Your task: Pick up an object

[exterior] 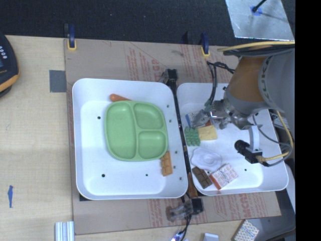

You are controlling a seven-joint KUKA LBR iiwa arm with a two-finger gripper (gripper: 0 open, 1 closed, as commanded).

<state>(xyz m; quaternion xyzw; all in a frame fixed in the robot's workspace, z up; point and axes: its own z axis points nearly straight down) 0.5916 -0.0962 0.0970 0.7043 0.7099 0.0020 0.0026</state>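
My gripper (pixel 206 116) is low in the right bin (pixel 266 182), near its left wall, with the grey arm and its orange band (pixel 247 80) above it. Just below the gripper lie a yellow block (pixel 208 133) and a green knobbly piece (pixel 192 136). A blue item (pixel 188 119) lies to its left. Nearer the front of this bin are a clear white wrapper (pixel 206 159), a brown bar (pixel 200 176) and a red-and-white packet (pixel 224 175). Whether the gripper touches any of them is hidden by the wrist.
The left bin (pixel 90 179) holds a green divided plate (pixel 135 130), an orange carrot (pixel 119 98) behind it and an orange-brown wafer (pixel 166 163) at its right front. A black cable part (pixel 247 150) hangs over the right bin. Clamps (pixel 171 76) sit between the bins.
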